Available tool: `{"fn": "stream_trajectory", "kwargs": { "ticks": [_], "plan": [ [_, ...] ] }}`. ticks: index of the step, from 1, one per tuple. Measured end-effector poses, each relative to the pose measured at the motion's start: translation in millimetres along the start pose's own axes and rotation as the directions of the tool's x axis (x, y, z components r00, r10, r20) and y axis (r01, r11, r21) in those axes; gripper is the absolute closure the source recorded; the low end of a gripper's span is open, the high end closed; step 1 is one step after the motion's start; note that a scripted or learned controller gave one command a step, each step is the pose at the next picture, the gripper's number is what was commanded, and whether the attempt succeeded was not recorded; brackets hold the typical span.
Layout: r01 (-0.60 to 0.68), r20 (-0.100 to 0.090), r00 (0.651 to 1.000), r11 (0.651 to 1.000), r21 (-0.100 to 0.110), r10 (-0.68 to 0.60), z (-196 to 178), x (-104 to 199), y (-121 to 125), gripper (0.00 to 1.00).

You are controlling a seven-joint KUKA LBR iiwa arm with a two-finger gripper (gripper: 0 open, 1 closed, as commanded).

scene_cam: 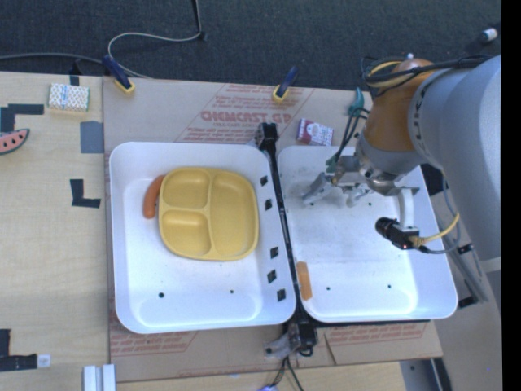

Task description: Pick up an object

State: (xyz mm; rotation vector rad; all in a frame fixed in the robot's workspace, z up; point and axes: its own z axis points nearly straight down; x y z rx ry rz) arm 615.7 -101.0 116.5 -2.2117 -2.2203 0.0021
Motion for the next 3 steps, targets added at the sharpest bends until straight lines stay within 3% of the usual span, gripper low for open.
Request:
{"fn": "stream_trajectory", "kwargs": {
  "ticks": [1,2,3],
  "plan": [
    [-0.002,0.004,1.000,1.000,-0.009,0.002,31.1,0.6,53.4,0.00],
    [-0.002,0.007,1.000,1.000,-0.008,0.002,20.8,0.0,53.4,1.00],
    [-0.001,0.008,1.000,1.000,-0.007,0.001,21.5,-0.3,53.1,0.00]
  ]
}}
